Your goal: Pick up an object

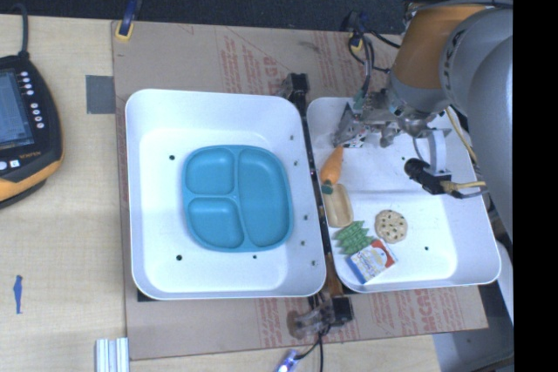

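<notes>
The right bin [453,261] holds an orange carrot [331,166] by its left wall, with a tan bread piece [337,205] just in front of it. Nearer the front lie a green leafy toy [353,236], a chocolate-chip cookie [391,226] and a small red, white and blue packet [371,261]. My gripper [359,130] hangs over the far left corner of the right bin, just above and behind the carrot's upper end. Nothing is seen held in it.
The left bin [148,144] carries a blue divided plate [236,197]. The grey arm with its orange band [436,39] comes in over the right bin's far right side. A teach pendant [22,126] lies on the bench at the far left.
</notes>
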Controlling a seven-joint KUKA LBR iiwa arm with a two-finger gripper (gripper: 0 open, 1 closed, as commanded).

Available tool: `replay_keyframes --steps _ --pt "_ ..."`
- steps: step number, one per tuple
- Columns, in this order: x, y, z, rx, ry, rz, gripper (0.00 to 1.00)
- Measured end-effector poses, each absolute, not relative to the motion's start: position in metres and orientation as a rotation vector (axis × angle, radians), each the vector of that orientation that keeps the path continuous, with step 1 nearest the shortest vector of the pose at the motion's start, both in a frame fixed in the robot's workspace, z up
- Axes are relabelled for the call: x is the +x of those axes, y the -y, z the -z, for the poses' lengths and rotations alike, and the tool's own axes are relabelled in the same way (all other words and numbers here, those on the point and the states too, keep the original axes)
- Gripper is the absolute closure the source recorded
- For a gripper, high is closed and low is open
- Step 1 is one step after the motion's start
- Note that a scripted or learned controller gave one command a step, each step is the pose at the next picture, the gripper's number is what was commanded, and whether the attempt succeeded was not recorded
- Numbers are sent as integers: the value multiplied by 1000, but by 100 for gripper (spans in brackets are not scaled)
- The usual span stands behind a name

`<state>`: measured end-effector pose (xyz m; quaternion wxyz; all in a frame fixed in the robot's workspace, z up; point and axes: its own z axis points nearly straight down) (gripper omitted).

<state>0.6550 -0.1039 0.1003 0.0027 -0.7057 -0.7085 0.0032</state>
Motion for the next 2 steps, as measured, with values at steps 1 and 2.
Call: replay_keyframes --steps 1,2 --pt "654 105 -111 -2207 2219 -17 100" --pt "654 103 -102 -2210 2219 -15 100"
